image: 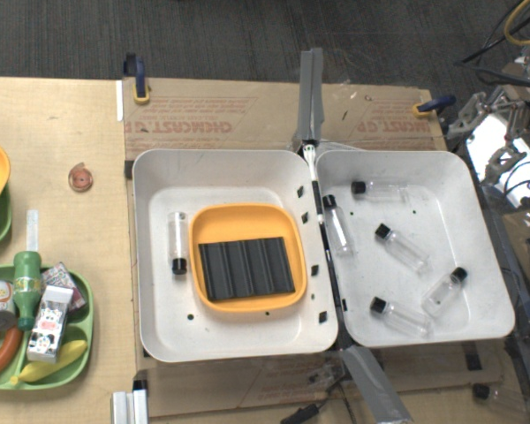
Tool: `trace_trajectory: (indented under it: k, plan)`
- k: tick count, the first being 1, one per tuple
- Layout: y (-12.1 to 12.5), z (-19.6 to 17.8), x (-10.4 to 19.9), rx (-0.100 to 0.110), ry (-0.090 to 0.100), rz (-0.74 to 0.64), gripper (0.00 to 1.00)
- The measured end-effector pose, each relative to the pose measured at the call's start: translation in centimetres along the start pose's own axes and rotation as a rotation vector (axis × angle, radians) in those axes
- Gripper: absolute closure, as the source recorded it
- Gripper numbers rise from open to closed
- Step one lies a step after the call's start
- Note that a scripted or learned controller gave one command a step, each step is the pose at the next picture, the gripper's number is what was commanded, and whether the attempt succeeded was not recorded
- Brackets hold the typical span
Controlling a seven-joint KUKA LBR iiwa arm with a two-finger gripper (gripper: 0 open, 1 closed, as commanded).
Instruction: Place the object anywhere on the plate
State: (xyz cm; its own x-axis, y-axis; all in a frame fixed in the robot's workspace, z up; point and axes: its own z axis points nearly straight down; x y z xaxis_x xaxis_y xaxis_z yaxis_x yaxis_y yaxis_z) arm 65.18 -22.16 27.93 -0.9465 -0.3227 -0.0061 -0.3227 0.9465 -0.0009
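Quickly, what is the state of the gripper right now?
Gripper: its state cannot be told.
One vial lies beside the orange plate, not on it.

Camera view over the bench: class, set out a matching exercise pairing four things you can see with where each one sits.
Things:
1. orange square plate
2. dark ribbed rectangular block
3. clear plastic vial with a black cap
4. small pink round disc

Places:
A. on the wooden bench, left of the bins
B. lying on the plate
C. middle of the left bin
D. left bin floor, beside the plate's left edge

Pairs: 1-C, 2-B, 3-D, 4-A
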Motion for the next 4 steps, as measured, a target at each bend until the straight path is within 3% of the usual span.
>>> trace_trajectory:
  k: [2,3,4]
  plan:
    - [-0.2,3.5,-0.8,-0.003,0.0,-0.627,0.0]
    - [-0.2,2.9,-0.8,-0.002,-0.001,-0.817,0.0]
    - [1.5,4.6,-1.3,-0.005,0.0,-1.103,0.0]
